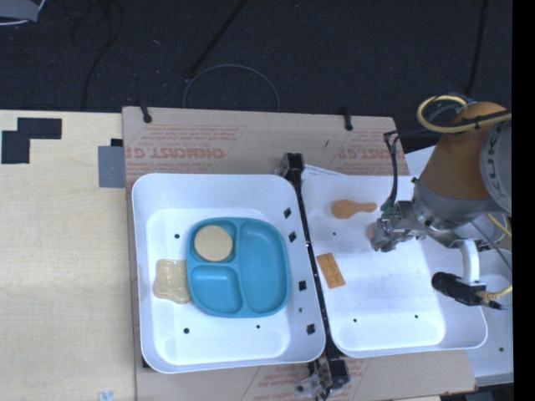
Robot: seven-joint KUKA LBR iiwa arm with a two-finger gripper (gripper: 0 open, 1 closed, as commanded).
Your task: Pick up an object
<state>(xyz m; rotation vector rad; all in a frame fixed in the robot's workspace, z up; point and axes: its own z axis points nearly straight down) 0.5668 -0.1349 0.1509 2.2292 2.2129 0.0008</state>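
Note:
In the right bin (pixel 393 332) lie two small things: a tan spoon-shaped piece (pixel 351 209) near the back and a flat orange rectangle (pixel 330 271) near the divider. My gripper (pixel 385 236) hangs low over the right bin's middle, right of the spoon-shaped piece and apart from it. The orange rectangle is to its lower left. Nothing shows between its fingers.
The left bin (pixel 159 332) holds a blue divided tray (pixel 251 270) with a round tan disc (pixel 212 243) in one compartment, and a pale yellow sponge-like piece (pixel 171 281) beside the tray. A cardboard sheet (pixel 217 140) lies under both bins.

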